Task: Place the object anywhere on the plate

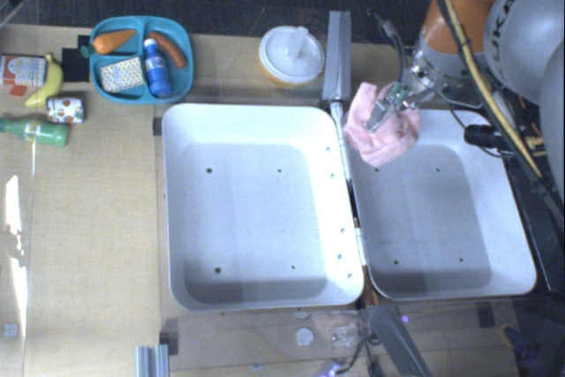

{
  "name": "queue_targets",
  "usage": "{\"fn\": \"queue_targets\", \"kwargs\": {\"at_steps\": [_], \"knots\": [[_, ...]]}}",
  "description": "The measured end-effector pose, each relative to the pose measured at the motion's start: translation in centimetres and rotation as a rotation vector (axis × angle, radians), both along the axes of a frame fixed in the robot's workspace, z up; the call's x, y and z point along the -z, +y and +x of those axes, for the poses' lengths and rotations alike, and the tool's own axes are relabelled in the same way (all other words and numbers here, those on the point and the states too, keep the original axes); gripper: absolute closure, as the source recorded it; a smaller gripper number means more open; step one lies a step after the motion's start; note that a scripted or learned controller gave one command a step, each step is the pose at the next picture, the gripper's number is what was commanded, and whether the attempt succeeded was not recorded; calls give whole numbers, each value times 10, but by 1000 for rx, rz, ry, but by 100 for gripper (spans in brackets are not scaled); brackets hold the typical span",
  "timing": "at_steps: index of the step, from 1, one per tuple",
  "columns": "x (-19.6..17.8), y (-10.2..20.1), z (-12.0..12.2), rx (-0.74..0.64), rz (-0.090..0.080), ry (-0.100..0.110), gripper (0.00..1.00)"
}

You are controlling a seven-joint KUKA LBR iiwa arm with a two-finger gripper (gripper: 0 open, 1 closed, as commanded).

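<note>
The gripper (pixel 386 112) pinches a crumpled pink cloth (pixel 381 132) between its fingers, holding it over the far left corner of the right bin (pixel 459 269), close to the rim shared with the left bin (pixel 256 278). The grey arm (pixel 521 22) with its orange band comes in from the right. Beyond the bins on the bench sits a round white-lidded container (pixel 291 55), and further left a blue divided plate (pixel 141 59) carrying toy food, with a banana (pixel 46 82) and small can (pixel 65 109) beside it
</note>
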State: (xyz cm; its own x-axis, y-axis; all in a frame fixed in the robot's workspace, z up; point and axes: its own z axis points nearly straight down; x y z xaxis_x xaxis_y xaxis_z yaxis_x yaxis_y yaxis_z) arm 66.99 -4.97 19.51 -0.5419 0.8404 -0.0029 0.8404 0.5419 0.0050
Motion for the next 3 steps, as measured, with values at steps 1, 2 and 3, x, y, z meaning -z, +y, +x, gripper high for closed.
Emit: {"fn": "queue_targets", "kwargs": {"at_steps": [1, 2, 3], "knots": [[-31, 2, 2, -7, 0, 0, 100], [-38, 56, -7, -412, -1, 0, 100], [-28, 111, -6, -815, -3, -2, 100]]}}
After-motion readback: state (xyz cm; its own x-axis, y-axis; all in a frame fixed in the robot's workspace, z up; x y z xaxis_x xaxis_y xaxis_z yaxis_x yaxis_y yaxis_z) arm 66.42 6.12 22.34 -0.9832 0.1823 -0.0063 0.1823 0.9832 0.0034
